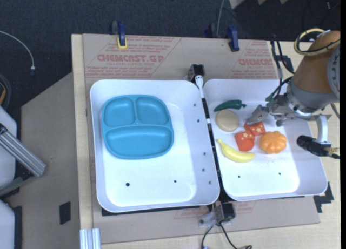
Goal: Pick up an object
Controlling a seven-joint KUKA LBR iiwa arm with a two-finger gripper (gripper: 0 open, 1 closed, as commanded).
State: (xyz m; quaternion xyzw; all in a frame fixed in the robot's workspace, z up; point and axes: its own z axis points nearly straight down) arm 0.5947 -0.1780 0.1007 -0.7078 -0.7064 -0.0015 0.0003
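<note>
The right bin [270, 186] holds several toy foods. A green pepper [230, 105] lies at the back, with a beige round piece [227, 120] just in front of it. A red block [255, 129] and a red tomato-like piece [244, 142] sit mid-bin. An orange pumpkin [273, 142] is to their right, and a yellow banana [235, 153] lies in front. My gripper [266, 115] hangs low over the back right of this bin, just behind the red block and the pumpkin. It is open with nothing between its fingers.
The left bin [157, 188] holds a blue divided plate [138, 125] at its back left. A black divider rail [208, 129] runs between the bins. The arm [316, 75] reaches in from the right, over the right bin's far corner.
</note>
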